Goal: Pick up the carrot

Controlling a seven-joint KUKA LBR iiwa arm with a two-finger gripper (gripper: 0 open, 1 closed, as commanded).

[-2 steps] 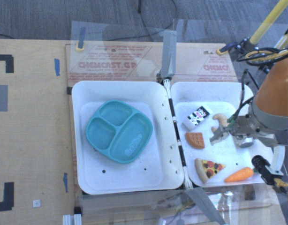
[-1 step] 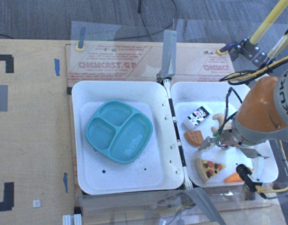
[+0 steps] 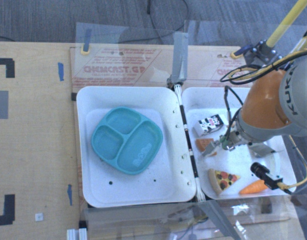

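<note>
The carrot (image 3: 253,187) is a small orange piece lying near the front edge of the right bin (image 3: 193,100), partly under a black fitting (image 3: 263,174) on the arm. My gripper (image 3: 213,148) sits low in the left half of that bin, well to the left of the carrot and a little behind it. Its tip is right beside a small orange-brown toy piece (image 3: 203,144). Whether it touches that piece I cannot tell.
A toy pizza slice (image 3: 222,179) lies left of the carrot. A small black-and-white carton (image 3: 209,124) rests behind the gripper. The left bin (image 3: 93,184) bears a teal divided plate (image 3: 127,140). The arm's orange band (image 3: 263,106) and cables overhang the right bin.
</note>
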